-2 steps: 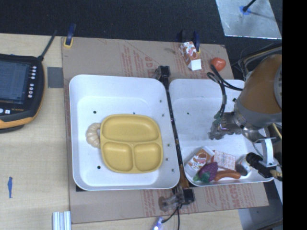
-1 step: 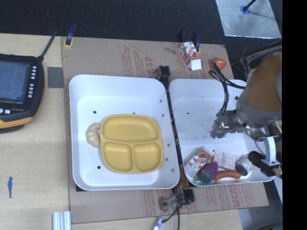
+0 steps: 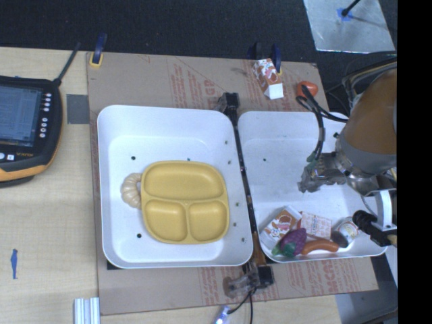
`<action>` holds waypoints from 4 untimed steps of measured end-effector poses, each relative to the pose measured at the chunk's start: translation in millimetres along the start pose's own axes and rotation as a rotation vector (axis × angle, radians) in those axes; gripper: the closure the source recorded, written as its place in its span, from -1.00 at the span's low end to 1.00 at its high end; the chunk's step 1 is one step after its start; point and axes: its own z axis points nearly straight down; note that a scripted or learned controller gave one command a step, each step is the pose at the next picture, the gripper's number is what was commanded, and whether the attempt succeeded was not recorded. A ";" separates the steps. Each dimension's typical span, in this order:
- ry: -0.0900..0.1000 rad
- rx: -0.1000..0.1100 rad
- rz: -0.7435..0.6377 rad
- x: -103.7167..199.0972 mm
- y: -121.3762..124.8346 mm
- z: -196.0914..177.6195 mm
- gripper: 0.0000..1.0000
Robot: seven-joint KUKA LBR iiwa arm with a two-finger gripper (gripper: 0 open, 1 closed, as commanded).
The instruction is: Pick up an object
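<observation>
Camera view: gripper [image 3: 312, 182] hovers over the right bin [image 3: 283, 137]; whether its fingers are parted cannot be told. 4 or so small items [image 3: 304, 236] cluster at the near edge. Approach step, likely; next comes descending onto 1.

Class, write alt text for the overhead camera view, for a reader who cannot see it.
A grey robot arm's gripper hangs over the right bin, above small items heaped at its near edge: a purple toy, an orange piece, small packets. The left bin holds a yellow divided tray beside a beige object.
</observation>
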 end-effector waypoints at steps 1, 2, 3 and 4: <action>0.012 -0.002 0.020 58.8 4.3 -35.6 1.00; 0.013 0.000 0.021 122.8 33.5 -45.3 1.00; 0.012 0.000 0.022 159.4 58.1 -60.5 1.00; 0.011 0.000 0.020 156.9 105.9 -21.5 1.00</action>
